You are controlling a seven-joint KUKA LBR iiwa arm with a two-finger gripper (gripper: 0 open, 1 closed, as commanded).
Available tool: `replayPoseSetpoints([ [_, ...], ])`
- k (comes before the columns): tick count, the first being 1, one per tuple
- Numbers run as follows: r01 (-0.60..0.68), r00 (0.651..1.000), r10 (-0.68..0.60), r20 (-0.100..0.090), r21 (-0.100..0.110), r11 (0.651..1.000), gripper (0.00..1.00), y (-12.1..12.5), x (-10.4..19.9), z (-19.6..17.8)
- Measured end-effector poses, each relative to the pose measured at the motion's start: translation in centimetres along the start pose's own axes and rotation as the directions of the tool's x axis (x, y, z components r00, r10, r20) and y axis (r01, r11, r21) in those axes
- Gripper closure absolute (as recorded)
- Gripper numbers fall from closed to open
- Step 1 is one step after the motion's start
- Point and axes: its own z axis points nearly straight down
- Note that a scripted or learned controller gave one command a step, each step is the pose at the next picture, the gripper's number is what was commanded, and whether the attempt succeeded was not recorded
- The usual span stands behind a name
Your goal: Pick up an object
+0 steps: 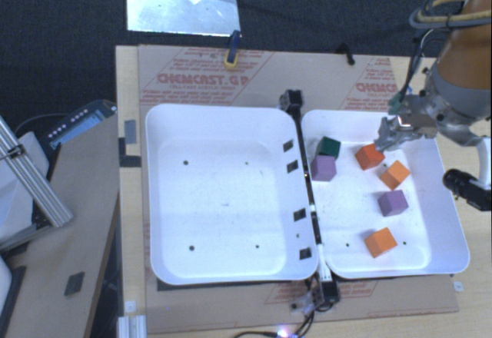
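Claw (390,138) hangs just above the orange block (369,156) in right bin (450,240); its opening cannot be told. Block looks light, rigid; grip flat opposite faces.

Showing a bulky rounded arm (465,60) with an orange-brown band spreading across the upper housing. Showing a pale grey ring and casing running beneath that band. Carrying looped cables (446,12), yellowish and grey, arching over the top of the housing. Trailing a thin dark cable down the side. Ending in a metallic grey gripper (393,134) of small angular parts, bearing a small teal-green spot on the mount. Screws and markings proving too small to make out.
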Motion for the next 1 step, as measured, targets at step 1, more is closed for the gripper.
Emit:
replayPoseSetpoints([
  [1,-0.009,1.000,0.009,0.004,0.007,1.000,1.00,8.02,-4.55,-0.17],
])
